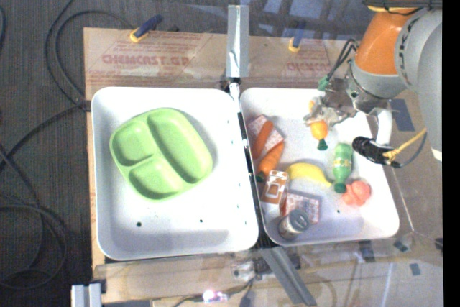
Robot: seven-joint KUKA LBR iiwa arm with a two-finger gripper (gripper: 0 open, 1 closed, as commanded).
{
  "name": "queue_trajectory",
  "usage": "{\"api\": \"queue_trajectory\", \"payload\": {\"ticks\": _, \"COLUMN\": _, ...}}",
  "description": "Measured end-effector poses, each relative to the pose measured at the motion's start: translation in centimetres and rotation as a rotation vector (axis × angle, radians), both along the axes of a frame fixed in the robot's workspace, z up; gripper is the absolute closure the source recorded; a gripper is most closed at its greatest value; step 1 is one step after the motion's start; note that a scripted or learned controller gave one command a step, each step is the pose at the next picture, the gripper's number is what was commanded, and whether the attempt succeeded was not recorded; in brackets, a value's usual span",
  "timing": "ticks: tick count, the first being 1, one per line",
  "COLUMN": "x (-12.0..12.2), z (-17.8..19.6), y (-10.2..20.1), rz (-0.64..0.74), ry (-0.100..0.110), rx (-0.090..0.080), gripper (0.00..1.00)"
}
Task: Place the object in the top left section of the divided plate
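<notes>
A green divided plate (162,152) lies in the left white bin (115,226), with its upper left section (134,142) bare. My gripper (321,120) hangs over the upper part of the right bin (381,226), reaching in from the right. A small orange-yellow object (318,129) with a green tip sits between its fingertips, and the fingers look shut on it. The plate is far to the left of the gripper, across the wall between the bins.
The right bin holds a carrot (272,154), a red packet (259,130), a yellow fruit (309,172), a green bottle (342,162), a red fruit (356,192), a can (295,223) and small boxes (275,187). A metal post (234,47) stands behind the bins.
</notes>
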State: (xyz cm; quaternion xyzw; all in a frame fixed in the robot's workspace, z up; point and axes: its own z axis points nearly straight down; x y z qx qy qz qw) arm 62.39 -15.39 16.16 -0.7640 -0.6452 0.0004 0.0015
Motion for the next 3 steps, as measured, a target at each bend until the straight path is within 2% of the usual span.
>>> {"api": "queue_trajectory", "payload": {"ticks": 1, "x": -4.0, "z": 2.1, "y": 7.1, "rz": 0.15, "ry": 0.001, "rx": -0.002, "gripper": 1.0}}
{"api": "queue_trajectory", "payload": {"ticks": 2, "x": -12.8, "z": 2.2, "y": 13.2, "rz": 0.161, "ry": 0.003, "rx": 0.0, "gripper": 1.0}}
{"api": "queue_trajectory", "payload": {"ticks": 3, "x": -10.1, "z": 6.0, "y": 22.4, "rz": 0.271, "ry": 0.001, "rx": -0.001, "gripper": 1.0}}
